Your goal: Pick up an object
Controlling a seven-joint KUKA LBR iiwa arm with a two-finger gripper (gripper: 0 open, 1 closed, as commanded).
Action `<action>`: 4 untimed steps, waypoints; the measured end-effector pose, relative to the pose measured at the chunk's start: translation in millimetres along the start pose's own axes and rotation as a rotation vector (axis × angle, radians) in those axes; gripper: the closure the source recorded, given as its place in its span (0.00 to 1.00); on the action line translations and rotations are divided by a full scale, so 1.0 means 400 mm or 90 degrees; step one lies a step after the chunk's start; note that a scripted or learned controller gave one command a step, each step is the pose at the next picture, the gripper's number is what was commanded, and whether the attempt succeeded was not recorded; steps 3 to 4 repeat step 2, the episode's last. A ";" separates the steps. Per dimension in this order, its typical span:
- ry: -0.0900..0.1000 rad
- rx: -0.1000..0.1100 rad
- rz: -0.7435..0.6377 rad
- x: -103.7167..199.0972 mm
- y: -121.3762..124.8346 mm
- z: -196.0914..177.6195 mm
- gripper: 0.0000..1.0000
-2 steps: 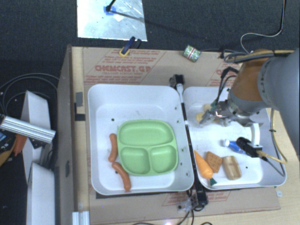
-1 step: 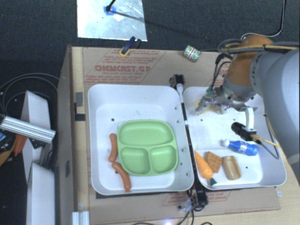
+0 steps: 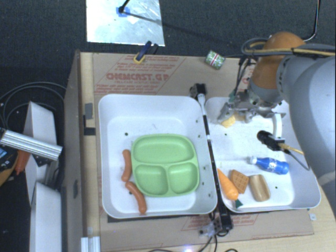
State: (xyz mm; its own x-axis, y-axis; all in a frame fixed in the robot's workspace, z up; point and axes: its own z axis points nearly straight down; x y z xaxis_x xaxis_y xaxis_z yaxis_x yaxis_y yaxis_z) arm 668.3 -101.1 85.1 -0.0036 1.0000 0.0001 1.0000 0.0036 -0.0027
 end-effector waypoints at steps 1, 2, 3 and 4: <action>-0.002 -0.002 -0.002 -0.002 0.003 -0.029 1.00; -0.001 -0.004 0.001 -0.106 -0.114 -0.179 1.00; -0.001 -0.004 0.001 -0.106 -0.114 -0.179 1.00; -0.001 -0.004 0.001 -0.106 -0.114 -0.179 1.00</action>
